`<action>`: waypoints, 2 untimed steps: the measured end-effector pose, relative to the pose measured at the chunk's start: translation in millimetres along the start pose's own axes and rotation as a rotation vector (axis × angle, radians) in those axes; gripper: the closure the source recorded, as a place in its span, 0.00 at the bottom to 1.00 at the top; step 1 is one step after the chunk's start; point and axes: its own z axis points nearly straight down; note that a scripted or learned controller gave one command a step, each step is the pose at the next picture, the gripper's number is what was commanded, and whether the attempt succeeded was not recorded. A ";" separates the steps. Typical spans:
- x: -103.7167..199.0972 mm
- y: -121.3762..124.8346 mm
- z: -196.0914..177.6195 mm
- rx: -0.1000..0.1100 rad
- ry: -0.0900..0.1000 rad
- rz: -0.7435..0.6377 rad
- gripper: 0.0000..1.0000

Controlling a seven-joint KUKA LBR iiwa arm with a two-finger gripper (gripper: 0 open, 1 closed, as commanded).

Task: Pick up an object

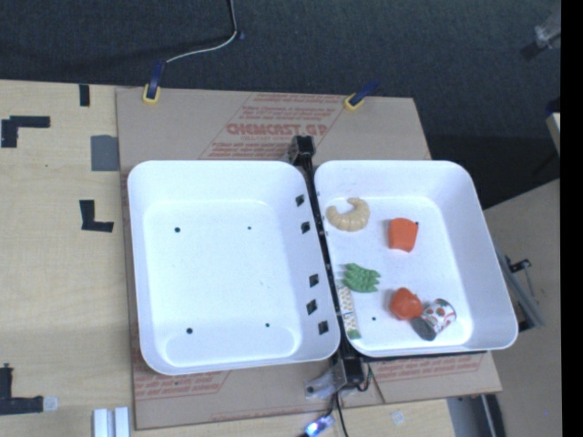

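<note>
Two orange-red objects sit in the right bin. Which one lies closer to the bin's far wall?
The blocky orange-red piece, standing alone mid-bin right of the tan curved item. The other red object lies nearer the front, touching a grey-and-white thing.

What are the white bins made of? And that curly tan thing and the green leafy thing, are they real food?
The white bins look like smooth moulded plastic: rounded corners, even matte white. The curly tan thing looks like a plastic or rubber toy, its colour flat and even. The green leafy thing seems plastic too, bright and stiff-edged, though it is small and hard to judge.
</note>
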 end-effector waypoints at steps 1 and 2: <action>55.2 -0.1 10.0 0.001 0.005 -0.003 1.00; 106.1 -0.1 9.3 0.001 0.005 -0.002 1.00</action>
